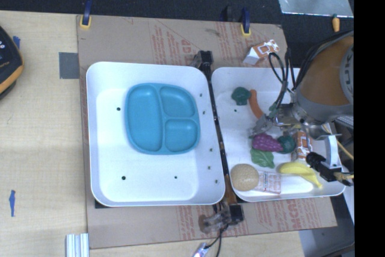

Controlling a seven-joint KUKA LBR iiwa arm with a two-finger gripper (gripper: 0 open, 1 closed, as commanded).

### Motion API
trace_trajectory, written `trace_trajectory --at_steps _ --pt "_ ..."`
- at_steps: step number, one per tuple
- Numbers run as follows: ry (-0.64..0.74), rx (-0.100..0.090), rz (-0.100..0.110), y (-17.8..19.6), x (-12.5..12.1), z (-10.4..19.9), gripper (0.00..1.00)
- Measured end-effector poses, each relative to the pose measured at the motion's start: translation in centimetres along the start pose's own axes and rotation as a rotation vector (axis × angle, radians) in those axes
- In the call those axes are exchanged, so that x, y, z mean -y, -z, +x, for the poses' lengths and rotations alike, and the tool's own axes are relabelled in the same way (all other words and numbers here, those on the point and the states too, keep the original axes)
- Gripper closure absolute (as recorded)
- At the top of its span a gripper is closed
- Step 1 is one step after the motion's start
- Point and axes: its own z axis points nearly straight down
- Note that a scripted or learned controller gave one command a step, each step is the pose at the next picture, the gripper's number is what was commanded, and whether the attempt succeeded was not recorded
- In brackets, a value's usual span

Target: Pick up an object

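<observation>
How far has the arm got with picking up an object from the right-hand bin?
Done: the arm has reached into the right bin, its pincer low beside the purple grapes. In hand: nothing visibly lifted; whether the pincer grips anything is unclear. Left: grasp and raise one item. The banana, the round tan ball and the green toy all lie in the bin.

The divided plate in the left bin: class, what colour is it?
Light blue. The divided plate shows best in the camera view, lying in the left bin.
</observation>
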Motion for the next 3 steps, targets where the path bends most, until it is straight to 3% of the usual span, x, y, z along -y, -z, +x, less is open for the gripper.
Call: trace_trajectory --at_steps 1,2,3 --pt "0.002 -0.001 0.003 -1.8 4.5 1.5 0.0" --pt "0.007 0.0 0.003 -0.8 4.5 1.4 1.0" --pt "0.002 -0.001 -0.001 8.3 -4.8 7.9 1.0"
